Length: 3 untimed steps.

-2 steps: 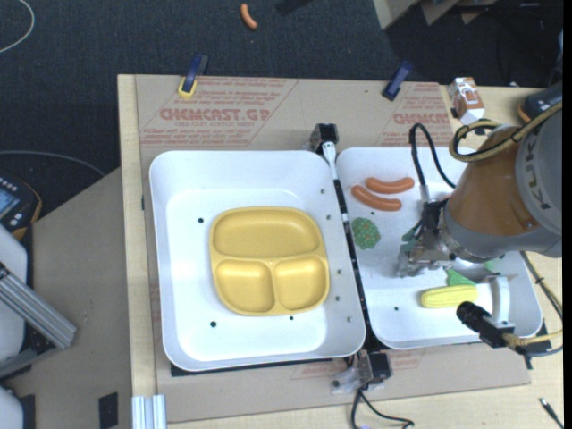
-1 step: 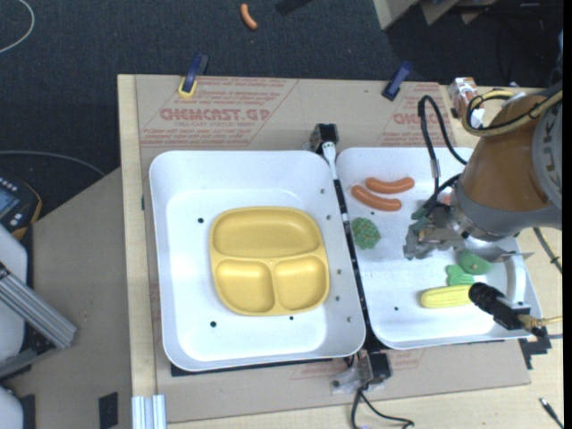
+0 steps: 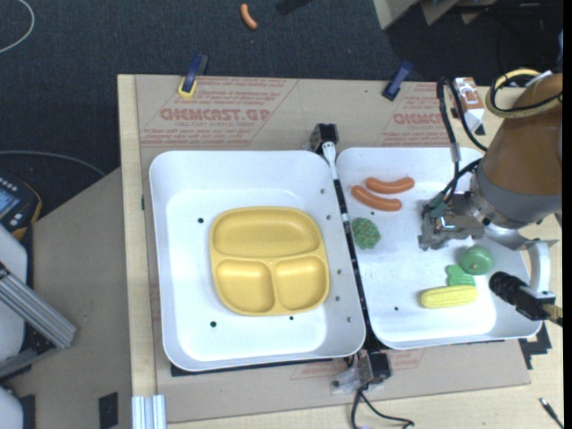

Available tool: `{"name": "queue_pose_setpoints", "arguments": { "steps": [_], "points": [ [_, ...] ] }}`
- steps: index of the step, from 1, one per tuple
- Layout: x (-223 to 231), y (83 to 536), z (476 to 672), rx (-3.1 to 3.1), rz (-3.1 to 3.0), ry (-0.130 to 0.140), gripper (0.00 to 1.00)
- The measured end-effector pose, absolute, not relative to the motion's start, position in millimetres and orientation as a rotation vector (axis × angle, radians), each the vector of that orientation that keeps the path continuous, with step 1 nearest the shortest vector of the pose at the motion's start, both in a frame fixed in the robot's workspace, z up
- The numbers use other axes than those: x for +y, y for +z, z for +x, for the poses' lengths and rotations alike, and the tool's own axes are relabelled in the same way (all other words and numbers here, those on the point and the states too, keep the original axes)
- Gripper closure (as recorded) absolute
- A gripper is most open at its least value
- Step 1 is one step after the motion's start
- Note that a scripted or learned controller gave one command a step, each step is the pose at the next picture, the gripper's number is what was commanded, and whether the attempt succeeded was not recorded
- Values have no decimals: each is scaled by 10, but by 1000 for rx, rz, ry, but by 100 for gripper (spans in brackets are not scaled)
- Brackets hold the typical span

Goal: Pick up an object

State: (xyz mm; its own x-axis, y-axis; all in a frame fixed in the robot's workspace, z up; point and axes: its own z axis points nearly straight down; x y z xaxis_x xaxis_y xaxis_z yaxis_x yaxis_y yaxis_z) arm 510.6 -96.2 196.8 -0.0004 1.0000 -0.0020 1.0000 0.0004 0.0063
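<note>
In the right bin (image 3: 393,324) lie two orange sausages (image 3: 390,185) (image 3: 376,201) at the back. A green broccoli piece (image 3: 365,233) sits by the left wall. A yellow corn cob (image 3: 449,297) rests near the front, and a round green vegetable (image 3: 475,259) sits just behind it. My gripper (image 3: 438,229) hangs low over the bin's middle right, right of the broccoli and left of the green vegetable, above a bare patch of floor. I see nothing held in it.
The left bin (image 3: 179,239) holds a yellow divided plate (image 3: 268,259). The arm's orange and grey wrist (image 3: 527,164) covers the right bin's far right part. Clips (image 3: 325,138) join the bins at their shared wall.
</note>
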Motion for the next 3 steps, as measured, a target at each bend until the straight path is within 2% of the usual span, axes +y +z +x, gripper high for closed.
{"name": "queue_pose_setpoints", "arguments": {
  "steps": [1, 2, 3],
  "points": [
    [-963, 2267, 5119, 2219, 2216, 4, 100],
    [-799, 2347, 5560, 2222, 2214, 5, 100],
    [-556, 2379, 6085, 2223, 2213, 6, 100]
  ]
}}
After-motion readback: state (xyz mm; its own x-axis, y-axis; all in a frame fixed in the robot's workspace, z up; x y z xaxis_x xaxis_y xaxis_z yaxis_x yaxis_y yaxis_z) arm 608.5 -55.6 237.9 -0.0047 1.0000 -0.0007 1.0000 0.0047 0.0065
